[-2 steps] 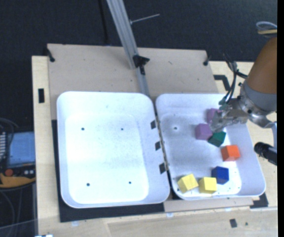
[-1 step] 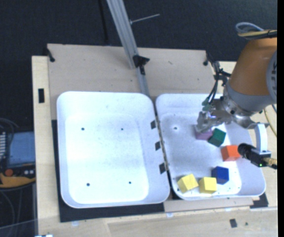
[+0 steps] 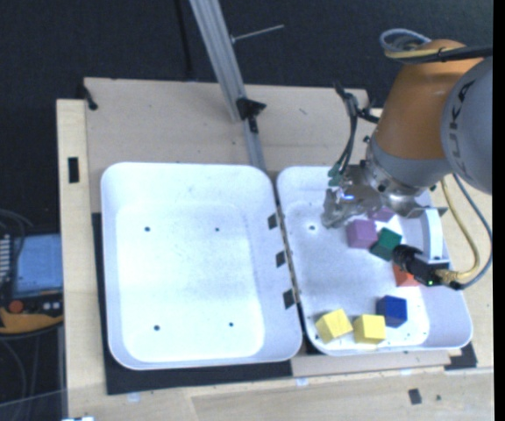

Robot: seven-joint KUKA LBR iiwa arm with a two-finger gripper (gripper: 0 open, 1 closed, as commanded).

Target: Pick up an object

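Observation:
My gripper (image 3: pixel 335 207) hangs over the upper left part of the right bin (image 3: pixel 323 270), under the orange wrist band. Just to its right lies a purple block (image 3: pixel 362 232), with a green block (image 3: pixel 386 242) beside that. A small red piece (image 3: pixel 403 277) lies partly under a black part of the arm. Near the bin's front sit a blue block (image 3: pixel 394 310) and two yellow blocks (image 3: pixel 333 325) (image 3: pixel 370 328). Nothing shows between the gripper and the bin floor.
The left bin (image 3: pixel 191 261) adjoins the right one along a shared rim with black clips. A slanted metal post (image 3: pixel 222 55) rises behind the bins. A cable loops from the arm at the right. A handheld controller (image 3: pixel 33 274) lies off the bench, far left.

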